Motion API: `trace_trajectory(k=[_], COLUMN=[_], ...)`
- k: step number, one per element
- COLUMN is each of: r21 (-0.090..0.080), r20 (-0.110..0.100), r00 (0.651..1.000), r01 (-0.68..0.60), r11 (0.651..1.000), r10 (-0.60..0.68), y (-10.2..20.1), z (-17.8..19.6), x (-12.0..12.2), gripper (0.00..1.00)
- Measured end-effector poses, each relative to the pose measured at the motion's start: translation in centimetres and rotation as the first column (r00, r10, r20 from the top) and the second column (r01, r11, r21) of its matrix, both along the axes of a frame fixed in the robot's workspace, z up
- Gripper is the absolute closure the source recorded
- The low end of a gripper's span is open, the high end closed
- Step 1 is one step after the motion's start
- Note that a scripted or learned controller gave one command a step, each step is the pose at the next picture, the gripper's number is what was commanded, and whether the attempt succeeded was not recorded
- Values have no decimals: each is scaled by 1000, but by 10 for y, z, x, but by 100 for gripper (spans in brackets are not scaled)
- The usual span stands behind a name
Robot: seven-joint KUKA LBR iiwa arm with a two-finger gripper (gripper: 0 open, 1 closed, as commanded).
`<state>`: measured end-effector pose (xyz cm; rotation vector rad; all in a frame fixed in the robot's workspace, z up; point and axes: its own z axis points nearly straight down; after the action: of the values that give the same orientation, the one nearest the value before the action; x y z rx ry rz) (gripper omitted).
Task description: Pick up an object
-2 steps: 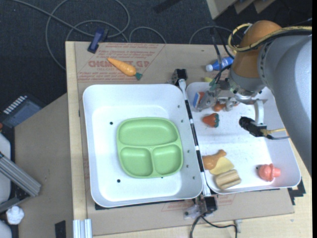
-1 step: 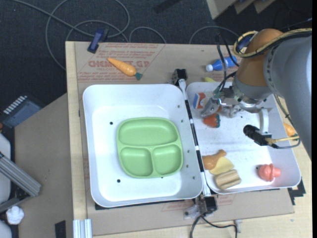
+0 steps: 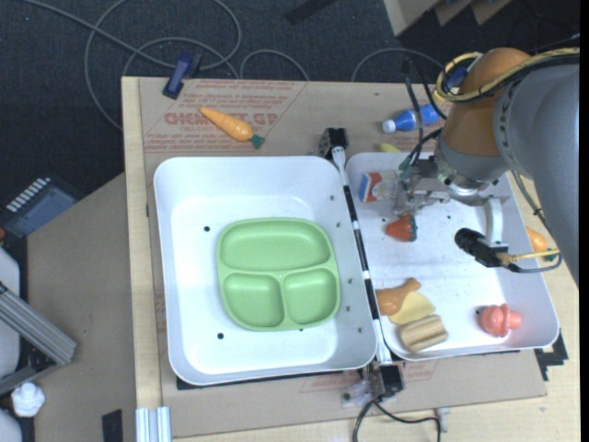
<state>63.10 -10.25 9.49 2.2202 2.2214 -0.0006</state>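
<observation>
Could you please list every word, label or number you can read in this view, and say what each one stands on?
Large red print on the cardboard sheet under the bins, partly hidden by the toy carrot: it seems to begin "CHE" and end "GR", but I cannot read it with confidence.
Smaller red lines above and below it: too blurred to read.
Red and blue carton in the right bin: markings too small to read.

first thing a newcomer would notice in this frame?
Probably the green divided tray sitting alone in the left bin. Next, the grey arm with its orange band reaching in from the right, its gripper low over a small red toy in the cluttered right bin.
</observation>
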Motion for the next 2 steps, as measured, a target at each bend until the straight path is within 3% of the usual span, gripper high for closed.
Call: trace_trajectory(k=[1,2], r21=[1,-1], r20=[1,1], r00=[1000,1000], r01=[-1,2], r11=[1000,1000], r10=[1,-2], y=[64,-14], z=[90,54], x=[-21,26], gripper=[100,100])
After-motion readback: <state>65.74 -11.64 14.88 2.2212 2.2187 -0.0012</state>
